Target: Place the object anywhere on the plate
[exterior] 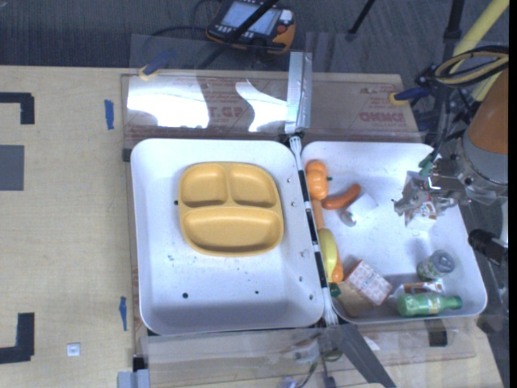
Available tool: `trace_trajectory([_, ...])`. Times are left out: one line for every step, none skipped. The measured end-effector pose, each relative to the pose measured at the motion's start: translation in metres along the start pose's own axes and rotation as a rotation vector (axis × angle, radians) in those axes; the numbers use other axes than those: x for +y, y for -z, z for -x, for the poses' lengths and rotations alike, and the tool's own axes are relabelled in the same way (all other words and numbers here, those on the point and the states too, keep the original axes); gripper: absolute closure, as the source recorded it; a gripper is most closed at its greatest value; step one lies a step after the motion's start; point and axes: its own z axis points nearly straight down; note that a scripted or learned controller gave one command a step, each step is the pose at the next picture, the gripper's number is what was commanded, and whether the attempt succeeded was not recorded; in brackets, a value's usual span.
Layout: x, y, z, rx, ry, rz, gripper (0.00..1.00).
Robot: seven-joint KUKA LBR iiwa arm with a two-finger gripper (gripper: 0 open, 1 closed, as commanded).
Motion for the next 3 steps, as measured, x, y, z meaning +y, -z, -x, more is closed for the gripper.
trace_trajectory([0.011,-0.028,-0.082,0.002,0.017,-0.004,1.0])
trace_trajectory([0.021,-0.025,-0.142,0.0,0.082,0.003,1.0])
trace_trajectory([0.083,-0.027,-0.193,-0.001,0.406,0.006,1.0])
